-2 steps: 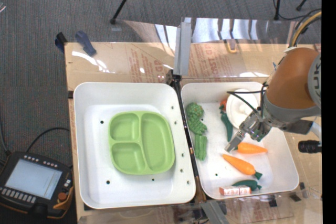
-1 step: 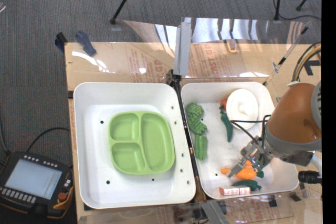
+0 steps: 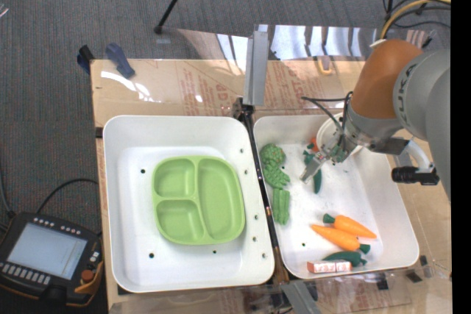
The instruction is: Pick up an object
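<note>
The worktop [image 3: 184,88] carries two white bins side by side. The left bin [image 3: 121,158] holds a green divided plate [image 3: 199,200] lying flat.

The right bin [image 3: 390,224] holds the toy food. Two carrots [image 3: 344,230] lie near its lower right, orange with dark green tops; their long axes run roughly left to right, slanting a little downward, tips pointing left and leafy ends toward the right wall. Just below them, against the near wall, lies a small red and white block [image 3: 329,267]. Along the bin's left side sits a knobbly green vegetable [image 3: 274,164], and below it a green pod [image 3: 282,205] with its long axis running up and down the view.

The claw [image 3: 318,164] hangs low over the upper middle of the right bin, near a small dark green piece [image 3: 317,182]. Whether its fingers are apart or closed I cannot tell.
</note>
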### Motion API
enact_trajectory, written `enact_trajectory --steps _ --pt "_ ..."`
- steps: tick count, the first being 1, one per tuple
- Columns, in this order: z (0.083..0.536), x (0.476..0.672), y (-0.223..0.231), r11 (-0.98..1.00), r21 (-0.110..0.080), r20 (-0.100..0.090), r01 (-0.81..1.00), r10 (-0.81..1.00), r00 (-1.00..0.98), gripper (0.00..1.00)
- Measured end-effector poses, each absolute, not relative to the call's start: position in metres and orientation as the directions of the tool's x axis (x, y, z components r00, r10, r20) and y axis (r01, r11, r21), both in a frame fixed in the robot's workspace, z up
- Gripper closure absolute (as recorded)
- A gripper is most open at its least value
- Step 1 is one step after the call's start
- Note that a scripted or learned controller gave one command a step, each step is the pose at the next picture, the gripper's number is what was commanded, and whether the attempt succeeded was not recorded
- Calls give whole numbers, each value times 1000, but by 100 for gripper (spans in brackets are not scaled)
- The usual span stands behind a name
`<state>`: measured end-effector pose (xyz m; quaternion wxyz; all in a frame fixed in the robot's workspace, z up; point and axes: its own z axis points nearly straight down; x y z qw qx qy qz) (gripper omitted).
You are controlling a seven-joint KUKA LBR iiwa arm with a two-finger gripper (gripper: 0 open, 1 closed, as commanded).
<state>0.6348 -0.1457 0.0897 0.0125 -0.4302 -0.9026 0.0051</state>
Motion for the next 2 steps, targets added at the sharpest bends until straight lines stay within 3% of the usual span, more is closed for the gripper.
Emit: enact_trajectory --steps 1,2 --pt "101 639 -145 635 -10 0 773 773 -635 100" --pt "228 608 -124 312 8 -5 950 950 -311 100"
